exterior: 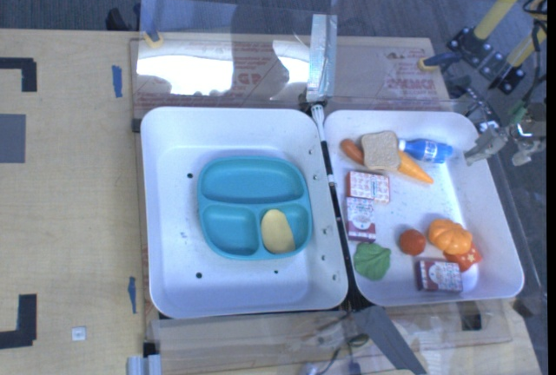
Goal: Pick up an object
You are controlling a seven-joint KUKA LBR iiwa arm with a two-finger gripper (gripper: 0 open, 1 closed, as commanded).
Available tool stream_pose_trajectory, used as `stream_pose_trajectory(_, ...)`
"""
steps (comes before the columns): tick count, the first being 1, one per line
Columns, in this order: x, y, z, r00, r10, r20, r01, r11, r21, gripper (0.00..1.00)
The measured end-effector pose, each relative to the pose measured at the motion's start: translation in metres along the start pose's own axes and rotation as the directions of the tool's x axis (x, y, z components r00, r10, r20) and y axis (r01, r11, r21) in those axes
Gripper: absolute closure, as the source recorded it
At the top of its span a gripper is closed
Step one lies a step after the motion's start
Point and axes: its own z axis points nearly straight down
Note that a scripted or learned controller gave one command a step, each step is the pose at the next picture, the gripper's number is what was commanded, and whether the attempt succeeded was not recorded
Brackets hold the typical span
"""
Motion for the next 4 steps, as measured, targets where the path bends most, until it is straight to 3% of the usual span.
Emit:
stream_pose_trajectory(1,-0.003,0.083,0.111,0.998,-0.066,0.008,0.066,0.998,-0.02,0.0)
stream_pose_trajectory(2,-0.003,0.083,0.111,0.998,-0.066,0.008,0.066,0.998,-0.02,0.0)
stream_pose_trajectory(3,0.072,0.058,0.167,0.975,-0.221,0.001,0.221,0.975,-0.004,0.0)
stream_pose_trajectory(4,0.054,0.098,0.14,0.981,-0.192,0.002,0.192,0.981,0.001,0.0)
